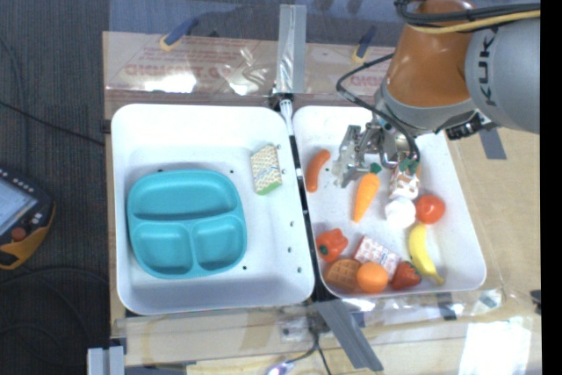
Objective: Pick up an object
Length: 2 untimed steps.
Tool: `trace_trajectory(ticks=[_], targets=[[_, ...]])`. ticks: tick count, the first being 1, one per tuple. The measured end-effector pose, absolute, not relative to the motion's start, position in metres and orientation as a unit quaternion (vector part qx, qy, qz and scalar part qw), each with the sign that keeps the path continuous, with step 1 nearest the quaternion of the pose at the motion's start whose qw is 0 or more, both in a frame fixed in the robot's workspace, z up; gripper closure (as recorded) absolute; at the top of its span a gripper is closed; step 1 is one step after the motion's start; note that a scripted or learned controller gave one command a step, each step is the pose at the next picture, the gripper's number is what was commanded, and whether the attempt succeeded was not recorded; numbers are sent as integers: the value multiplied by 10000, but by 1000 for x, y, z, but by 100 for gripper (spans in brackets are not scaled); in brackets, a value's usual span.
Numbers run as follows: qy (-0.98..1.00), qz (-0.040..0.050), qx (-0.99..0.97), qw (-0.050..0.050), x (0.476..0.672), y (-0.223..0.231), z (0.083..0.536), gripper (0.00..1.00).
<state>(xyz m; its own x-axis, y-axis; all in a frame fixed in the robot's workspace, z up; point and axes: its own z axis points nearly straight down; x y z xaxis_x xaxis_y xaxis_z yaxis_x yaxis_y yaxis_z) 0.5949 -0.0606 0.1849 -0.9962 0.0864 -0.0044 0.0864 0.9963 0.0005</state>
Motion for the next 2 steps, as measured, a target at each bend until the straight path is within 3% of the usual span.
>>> trace_trajectory(ticks=[1,2], targets=[[9991,-1,434,16,595,-61,185,0],[9957,4,921,73,559,-96,91,0]])
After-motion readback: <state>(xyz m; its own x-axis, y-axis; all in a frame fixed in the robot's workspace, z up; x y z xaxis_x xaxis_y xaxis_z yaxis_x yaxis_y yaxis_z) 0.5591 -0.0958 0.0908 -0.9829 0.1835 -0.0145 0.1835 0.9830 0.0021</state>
